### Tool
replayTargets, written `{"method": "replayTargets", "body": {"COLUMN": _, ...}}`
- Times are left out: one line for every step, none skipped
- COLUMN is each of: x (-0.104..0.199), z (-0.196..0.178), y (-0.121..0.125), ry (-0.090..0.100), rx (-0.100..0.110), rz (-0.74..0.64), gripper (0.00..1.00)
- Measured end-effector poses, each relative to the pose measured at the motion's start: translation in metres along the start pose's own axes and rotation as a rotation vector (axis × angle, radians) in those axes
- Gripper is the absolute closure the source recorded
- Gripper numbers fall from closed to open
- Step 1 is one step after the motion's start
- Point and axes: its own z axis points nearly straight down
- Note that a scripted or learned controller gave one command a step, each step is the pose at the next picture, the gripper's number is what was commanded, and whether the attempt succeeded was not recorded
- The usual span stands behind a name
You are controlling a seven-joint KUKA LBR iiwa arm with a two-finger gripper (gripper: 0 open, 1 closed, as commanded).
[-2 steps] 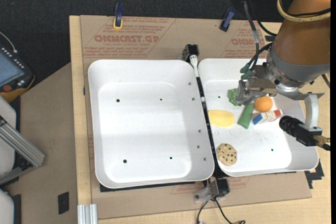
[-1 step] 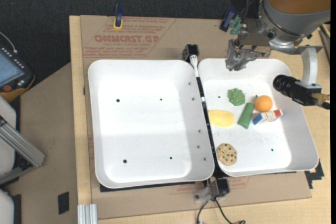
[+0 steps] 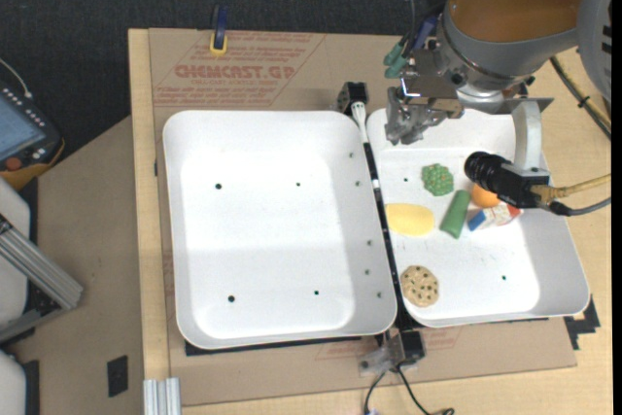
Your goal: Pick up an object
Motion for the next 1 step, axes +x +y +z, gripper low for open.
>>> {"method": "replayTargets", "body": {"x": -0.0628, "z": 0.0716, "y": -0.0255, "ry": -0.002, "rx": 0.007, "rz": 0.011, "gripper": 1.0}}
